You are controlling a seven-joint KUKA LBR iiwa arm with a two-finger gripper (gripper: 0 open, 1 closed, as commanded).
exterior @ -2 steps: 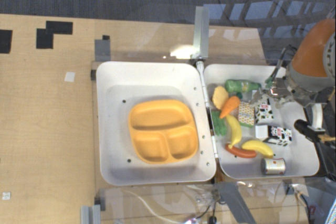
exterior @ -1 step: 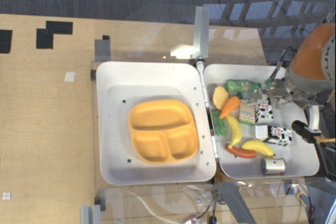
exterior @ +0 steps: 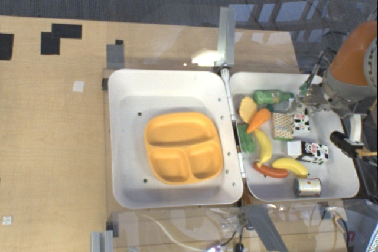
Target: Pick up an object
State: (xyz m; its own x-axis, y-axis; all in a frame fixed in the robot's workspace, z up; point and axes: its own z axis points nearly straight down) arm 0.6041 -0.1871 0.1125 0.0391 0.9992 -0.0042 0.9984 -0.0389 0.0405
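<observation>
Wooden bench, right bin (exterior: 345, 183): green bottle (exterior: 273, 97) lies left-right, just left of the gripper (exterior: 306, 97); gripper's opening cannot be told.

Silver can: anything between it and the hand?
Yes. The hand is over the right bin's far side, the silver can at its near edge. Between them lie a patterned block, a second patterned block nearer the can, and a yellow banana alongside. Nothing covers the can.
</observation>
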